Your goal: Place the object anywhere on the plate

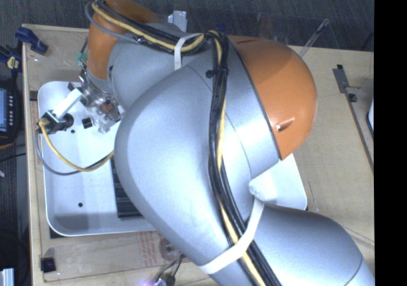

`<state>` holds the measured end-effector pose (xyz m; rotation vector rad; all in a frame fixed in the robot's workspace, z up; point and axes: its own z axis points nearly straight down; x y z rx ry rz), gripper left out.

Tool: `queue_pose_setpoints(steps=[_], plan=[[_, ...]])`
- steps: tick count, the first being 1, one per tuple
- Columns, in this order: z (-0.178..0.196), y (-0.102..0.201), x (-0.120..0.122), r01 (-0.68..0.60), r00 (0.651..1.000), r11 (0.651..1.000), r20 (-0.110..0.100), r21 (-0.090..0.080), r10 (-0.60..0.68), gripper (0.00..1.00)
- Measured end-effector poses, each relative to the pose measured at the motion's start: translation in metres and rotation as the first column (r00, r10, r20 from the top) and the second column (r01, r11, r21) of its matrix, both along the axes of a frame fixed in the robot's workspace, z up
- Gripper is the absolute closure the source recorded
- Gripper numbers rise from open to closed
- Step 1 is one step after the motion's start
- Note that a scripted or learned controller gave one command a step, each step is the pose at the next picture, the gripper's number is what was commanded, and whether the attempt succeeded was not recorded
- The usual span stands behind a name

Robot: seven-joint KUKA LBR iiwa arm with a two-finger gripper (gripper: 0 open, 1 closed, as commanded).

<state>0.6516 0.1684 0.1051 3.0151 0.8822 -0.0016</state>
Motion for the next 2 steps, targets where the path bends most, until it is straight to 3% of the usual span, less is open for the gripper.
queue_pose_setpoints(steps=[1, 2], plan=[[-0.014, -0.047, -0.053, -0.278, 0.961, 0.961, -0.006, 0.003, 0.278, 1.0], [-0.014, -0.06, -0.007, 0.045, 0.999, 0.999, 0.0, -0.002, -0.045, 1.0]])
